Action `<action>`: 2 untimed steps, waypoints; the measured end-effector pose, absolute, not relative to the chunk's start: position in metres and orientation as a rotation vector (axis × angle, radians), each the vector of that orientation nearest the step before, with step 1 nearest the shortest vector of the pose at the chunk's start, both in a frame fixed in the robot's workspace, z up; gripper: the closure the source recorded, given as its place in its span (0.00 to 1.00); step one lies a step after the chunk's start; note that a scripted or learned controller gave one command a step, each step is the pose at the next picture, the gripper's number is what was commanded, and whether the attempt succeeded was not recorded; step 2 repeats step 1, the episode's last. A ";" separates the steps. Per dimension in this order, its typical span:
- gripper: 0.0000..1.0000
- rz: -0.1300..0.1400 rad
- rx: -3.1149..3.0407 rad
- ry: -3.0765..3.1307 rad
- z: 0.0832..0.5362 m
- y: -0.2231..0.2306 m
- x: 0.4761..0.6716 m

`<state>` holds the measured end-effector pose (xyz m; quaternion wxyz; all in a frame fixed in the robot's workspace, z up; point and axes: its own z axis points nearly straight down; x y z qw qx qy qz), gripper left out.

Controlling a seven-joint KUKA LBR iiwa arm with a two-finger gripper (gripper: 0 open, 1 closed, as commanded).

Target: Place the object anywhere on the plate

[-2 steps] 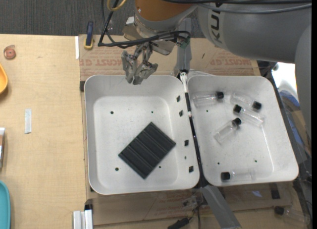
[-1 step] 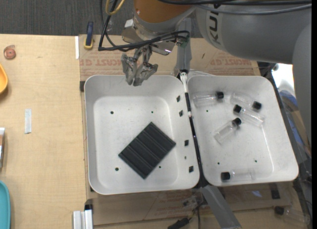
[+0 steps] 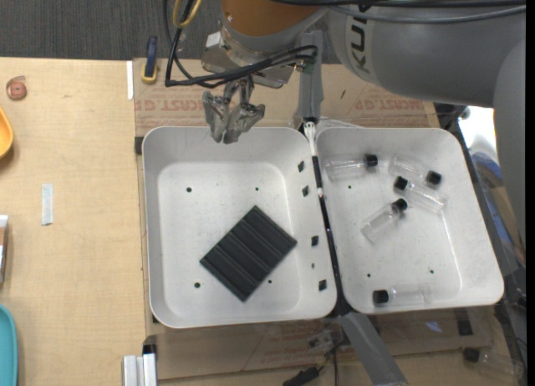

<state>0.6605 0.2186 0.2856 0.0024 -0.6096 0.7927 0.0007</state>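
Observation:
A black ridged plate [image 3: 248, 252] lies flat and turned at an angle in the near middle of the left bin [image 3: 151, 209]. Several clear vials with black caps lie in the right bin [image 3: 470, 177]: one [image 3: 351, 165] at the far left, one [image 3: 384, 219] near the middle, one [image 3: 401, 295] by the near wall. My gripper [image 3: 231, 128] hangs over the far rim of the left bin, well behind the plate and apart from it. I see no vial at its tip, though a clear one would be hard to make out there.
The arm's grey and orange body and its black cables fill the top of the view above both bins. Cardboard [image 3: 175, 100] lies behind the bins. On the wooden bench at the left are a small grey strip [image 3: 47, 205] and an orange thing [image 3: 4, 135] at the edge.

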 end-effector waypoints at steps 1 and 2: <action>1.00 0.002 -2.008 2.412 0.264 0.220 0.660; 1.00 0.002 -2.008 2.412 0.264 0.220 0.660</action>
